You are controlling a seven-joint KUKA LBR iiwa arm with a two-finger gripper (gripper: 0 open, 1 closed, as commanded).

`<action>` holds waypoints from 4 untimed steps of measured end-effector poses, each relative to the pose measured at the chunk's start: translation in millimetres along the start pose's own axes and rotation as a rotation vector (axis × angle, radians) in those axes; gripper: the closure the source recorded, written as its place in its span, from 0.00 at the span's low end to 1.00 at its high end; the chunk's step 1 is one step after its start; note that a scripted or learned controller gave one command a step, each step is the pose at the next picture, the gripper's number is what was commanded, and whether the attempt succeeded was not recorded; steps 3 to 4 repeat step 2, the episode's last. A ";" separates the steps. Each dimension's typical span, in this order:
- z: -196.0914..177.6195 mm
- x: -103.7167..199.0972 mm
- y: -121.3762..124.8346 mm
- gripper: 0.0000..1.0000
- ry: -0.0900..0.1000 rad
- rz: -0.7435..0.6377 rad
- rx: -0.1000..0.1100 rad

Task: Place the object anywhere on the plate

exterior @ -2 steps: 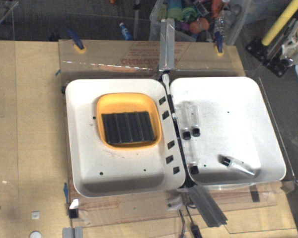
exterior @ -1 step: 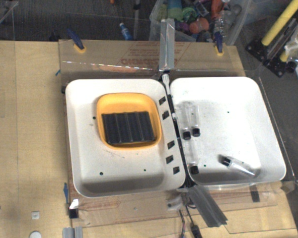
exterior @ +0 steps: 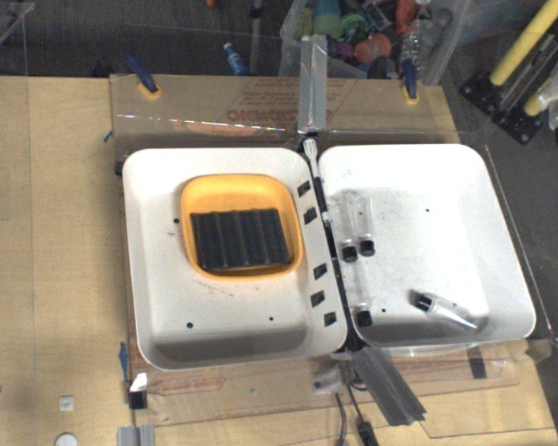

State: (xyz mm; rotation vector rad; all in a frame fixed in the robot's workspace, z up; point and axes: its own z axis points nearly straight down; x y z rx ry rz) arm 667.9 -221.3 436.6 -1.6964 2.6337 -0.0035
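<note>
A yellow-orange plate (exterior: 197,201) with rounded corners lies in the left bin (exterior: 153,305). On it rests a black ribbed rectangular object (exterior: 240,237), flat and covering most of the plate's middle and front. In the right bin (exterior: 465,193) lie several clear tubes with black caps. Two of them (exterior: 355,223) lie side by side near the divider, one (exterior: 360,297) lies along the divider at the front, and one (exterior: 443,310) lies tilted near the front right.
A black-marked divider (exterior: 316,240) runs between the two bins. A metal bar (exterior: 312,82) stands behind them, and a crate of coloured toys (exterior: 372,12) sits past the bench. A yellow and black stand (exterior: 530,45) is at the far right.
</note>
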 end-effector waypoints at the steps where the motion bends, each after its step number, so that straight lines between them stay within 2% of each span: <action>1: 19.5 -0.3 0.6 1.00 0.000 -0.225 -0.007; 2: 0.4 0.0 0.2 1.00 -0.001 -0.566 -0.003; 4: 0.4 0.0 0.2 1.00 -0.001 -0.566 -0.003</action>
